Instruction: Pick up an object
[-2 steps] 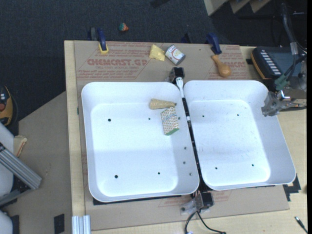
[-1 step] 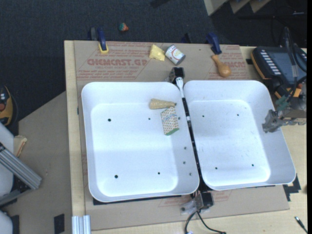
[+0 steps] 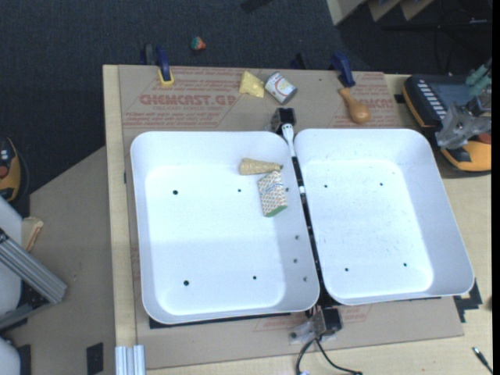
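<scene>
In the left bin (image 3: pixel 156 233), near its upper right corner, lie a tan cone-shaped piece (image 3: pixel 258 166) and, just below it, a small green-and-white patterned packet (image 3: pixel 272 193); the two touch or nearly touch. A blurred grey metal part, which I take for my gripper (image 3: pixel 461 123), hangs at the far right edge. It is outside the right bin (image 3: pixel 437 209) and well away from both objects.
Behind the bins on the brown board lie a yellow wedge (image 3: pixel 251 85), a small white box (image 3: pixel 280 87) and a wooden-handled tool (image 3: pixel 354 105). Blue clamps (image 3: pixel 164 65) hold the board's back edge. A black-and-yellow device (image 3: pixel 441 116) sits at the right.
</scene>
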{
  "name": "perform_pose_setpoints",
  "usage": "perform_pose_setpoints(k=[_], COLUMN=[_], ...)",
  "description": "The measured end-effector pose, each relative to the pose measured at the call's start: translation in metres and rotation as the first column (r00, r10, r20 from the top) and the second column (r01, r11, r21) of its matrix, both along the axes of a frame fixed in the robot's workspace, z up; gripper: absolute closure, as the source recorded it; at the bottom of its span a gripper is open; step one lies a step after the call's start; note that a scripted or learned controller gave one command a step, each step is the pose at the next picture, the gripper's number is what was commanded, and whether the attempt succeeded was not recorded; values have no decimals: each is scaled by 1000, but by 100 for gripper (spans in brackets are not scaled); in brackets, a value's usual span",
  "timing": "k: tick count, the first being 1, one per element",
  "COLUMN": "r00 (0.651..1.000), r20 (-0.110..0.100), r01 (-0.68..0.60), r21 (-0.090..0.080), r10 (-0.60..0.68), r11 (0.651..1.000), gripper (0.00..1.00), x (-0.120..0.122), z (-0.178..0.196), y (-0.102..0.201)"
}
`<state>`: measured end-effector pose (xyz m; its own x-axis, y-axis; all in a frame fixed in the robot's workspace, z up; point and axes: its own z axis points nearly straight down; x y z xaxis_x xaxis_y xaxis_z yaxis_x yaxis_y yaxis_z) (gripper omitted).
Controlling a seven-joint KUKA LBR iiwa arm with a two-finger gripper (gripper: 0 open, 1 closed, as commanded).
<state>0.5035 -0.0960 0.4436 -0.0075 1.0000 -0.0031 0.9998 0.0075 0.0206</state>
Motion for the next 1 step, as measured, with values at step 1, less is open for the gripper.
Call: perform_pose_setpoints(k=[1], r00=[1000], r20=[-24], r01=[15], r21=[2], r10=[-15], r11=[1000], gripper=[100], x=[-25], z=[-35], y=[-67])
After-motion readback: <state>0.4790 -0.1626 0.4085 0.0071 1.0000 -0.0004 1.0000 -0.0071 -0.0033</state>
